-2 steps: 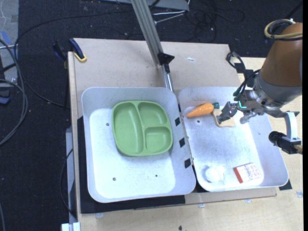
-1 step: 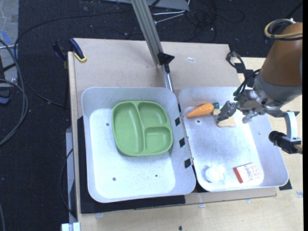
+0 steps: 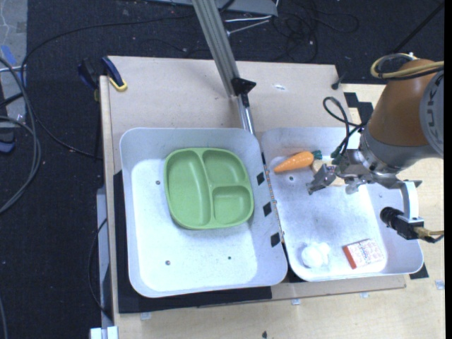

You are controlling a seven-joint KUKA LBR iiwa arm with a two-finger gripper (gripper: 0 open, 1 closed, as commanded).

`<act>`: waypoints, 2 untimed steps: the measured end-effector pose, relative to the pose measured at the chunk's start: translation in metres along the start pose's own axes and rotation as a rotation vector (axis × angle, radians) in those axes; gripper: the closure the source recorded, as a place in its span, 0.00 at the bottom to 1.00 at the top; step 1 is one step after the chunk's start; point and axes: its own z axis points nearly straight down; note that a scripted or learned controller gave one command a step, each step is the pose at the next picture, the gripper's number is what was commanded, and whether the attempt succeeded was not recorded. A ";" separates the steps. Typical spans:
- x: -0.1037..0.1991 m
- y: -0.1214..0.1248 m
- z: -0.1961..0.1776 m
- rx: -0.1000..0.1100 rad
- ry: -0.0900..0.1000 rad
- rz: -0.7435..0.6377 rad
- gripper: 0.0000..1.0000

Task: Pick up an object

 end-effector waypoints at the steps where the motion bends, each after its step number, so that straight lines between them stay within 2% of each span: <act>1: 0.004 -0.006 0.046 0.001 0.001 0.000 0.00; 2: 0.004 -0.005 0.085 -0.006 -0.001 -0.001 0.00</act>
